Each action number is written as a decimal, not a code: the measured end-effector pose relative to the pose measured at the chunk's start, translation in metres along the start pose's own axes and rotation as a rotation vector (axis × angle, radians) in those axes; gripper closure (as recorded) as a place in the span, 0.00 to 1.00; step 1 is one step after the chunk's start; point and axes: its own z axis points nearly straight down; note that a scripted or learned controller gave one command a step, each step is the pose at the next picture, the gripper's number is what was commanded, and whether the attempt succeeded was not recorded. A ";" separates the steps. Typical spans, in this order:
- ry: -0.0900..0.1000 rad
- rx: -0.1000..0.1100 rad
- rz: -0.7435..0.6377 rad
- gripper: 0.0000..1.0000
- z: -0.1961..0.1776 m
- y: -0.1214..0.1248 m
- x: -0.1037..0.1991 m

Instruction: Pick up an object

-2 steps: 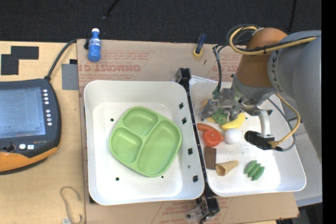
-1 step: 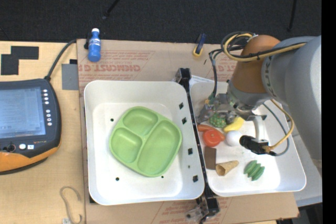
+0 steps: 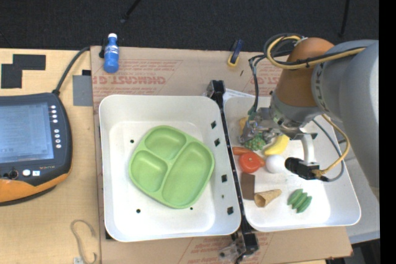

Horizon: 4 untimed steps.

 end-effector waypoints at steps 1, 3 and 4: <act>-0.001 -0.007 -0.002 1.00 -0.044 0.005 -0.002; -0.001 -0.009 -0.009 1.00 -0.133 0.007 -0.007; 0.000 0.000 0.001 1.00 -0.139 -0.048 0.011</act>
